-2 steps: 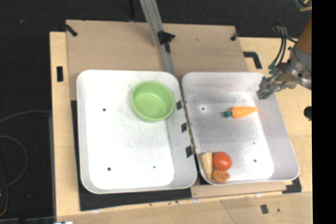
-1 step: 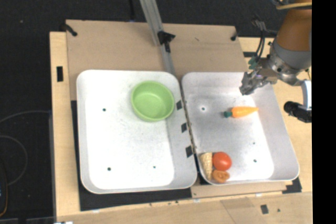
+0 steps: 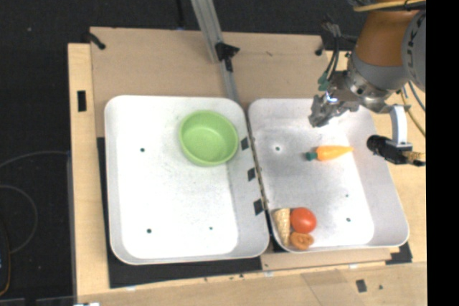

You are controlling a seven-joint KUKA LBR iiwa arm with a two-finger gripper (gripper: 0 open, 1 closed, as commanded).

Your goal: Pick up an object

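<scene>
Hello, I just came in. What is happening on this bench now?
A grey robot arm with an orange band reaches in from the right, and its claw hangs over the right white bin, above a small orange toy carrot. It holds nothing visible. A red tomato lies near the front edge. A green plastic bowl sits in the left white bin.

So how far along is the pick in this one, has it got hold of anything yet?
Nothing looks picked yet. The gripper is over the far part of the right bin, with no object visible between its fingers. The toy carrot lies on the bin floor just in front of it. The tomato sits in the near corner, and the green bowl rests in the left bin. Reaching, grasping and lifting all remain.
</scene>
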